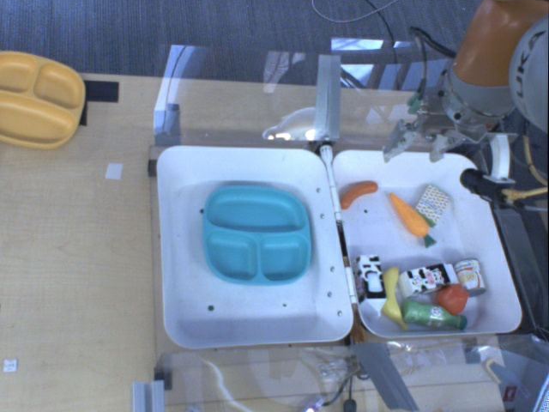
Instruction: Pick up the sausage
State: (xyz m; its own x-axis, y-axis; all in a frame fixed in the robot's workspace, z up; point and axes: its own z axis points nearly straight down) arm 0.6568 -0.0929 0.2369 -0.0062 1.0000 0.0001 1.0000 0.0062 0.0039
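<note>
The sausage [358,192] lay in the right bin [506,269], close to its far left corner beside the divider, long axis running left-right and tilted slightly. Beyond it, above the bin's far edge, the gripper [420,141] hovered open, holding nothing, with the sausage nearer and to its left.

Even, bright overhead light is washing the scene, and the two white bins [257,166] are reading almost blown out along their rims. Glare is streaking off the clear panels [283,63] toward 12 o'clock and again near 6 o'clock. Soft shadows are pooling beneath the teal divided tray [256,233], falling toward 6 o'clock. Focus is holding fairly crisp at centre, while the arm [506,41] at 2 o'clock is looking slightly blurred. The colours are appearing mildly cool.
</note>
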